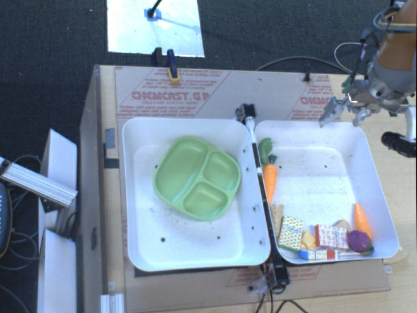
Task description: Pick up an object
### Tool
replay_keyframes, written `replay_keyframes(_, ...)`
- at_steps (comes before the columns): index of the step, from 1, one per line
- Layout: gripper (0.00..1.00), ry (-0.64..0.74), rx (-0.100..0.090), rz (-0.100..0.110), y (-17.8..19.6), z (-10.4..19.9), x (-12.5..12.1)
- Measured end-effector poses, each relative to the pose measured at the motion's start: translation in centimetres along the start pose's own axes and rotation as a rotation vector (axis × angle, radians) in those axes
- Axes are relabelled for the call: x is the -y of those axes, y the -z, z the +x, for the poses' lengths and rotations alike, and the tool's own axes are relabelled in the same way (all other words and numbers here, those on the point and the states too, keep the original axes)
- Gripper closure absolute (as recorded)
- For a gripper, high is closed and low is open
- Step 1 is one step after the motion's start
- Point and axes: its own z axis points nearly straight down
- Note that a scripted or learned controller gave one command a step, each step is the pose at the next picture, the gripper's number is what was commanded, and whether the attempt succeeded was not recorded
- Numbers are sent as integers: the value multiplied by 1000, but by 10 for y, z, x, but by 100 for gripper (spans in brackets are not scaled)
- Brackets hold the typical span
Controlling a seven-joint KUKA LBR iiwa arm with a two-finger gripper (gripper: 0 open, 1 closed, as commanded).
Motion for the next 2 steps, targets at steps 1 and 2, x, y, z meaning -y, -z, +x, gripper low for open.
replay_keyframes(1,0,-1,1,2,-37,-29,82)
replay_keyframes(2,0,-2,-1,2,-136,-6,159)
